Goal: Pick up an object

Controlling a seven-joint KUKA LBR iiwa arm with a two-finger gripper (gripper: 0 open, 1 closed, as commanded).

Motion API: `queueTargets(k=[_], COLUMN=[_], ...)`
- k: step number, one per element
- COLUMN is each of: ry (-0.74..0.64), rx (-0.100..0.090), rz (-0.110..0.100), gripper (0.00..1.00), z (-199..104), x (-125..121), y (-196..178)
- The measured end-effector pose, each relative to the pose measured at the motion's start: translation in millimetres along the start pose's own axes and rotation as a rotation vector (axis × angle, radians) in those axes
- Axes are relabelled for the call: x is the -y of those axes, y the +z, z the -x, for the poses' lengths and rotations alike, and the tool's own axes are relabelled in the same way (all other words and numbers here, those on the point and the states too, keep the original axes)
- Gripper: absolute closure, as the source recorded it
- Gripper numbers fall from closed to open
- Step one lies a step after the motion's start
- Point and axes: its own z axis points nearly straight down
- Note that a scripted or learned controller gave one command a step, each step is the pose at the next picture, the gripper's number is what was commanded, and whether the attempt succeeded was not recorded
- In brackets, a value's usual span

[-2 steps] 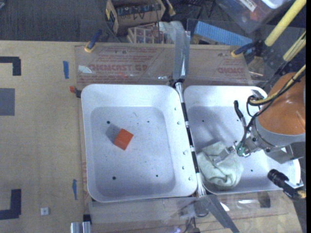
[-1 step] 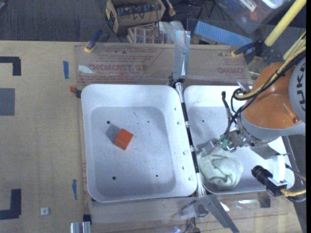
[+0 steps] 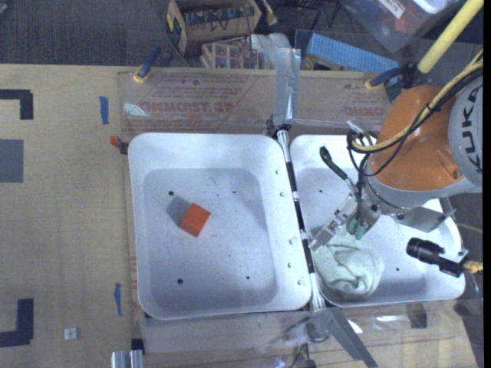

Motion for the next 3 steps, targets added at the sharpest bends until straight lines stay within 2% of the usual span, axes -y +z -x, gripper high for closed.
queueTargets(k=[1,2,3], ry=[-0.456,0.523,0.743], rx=[0.002,-0.005,-0.001], rz=[0.002,-0.007,-0.005], gripper=[0.0,0.0,0.0], z=[69,15,-16], x=[-39,-56,-62], y=[-1,1,-31])
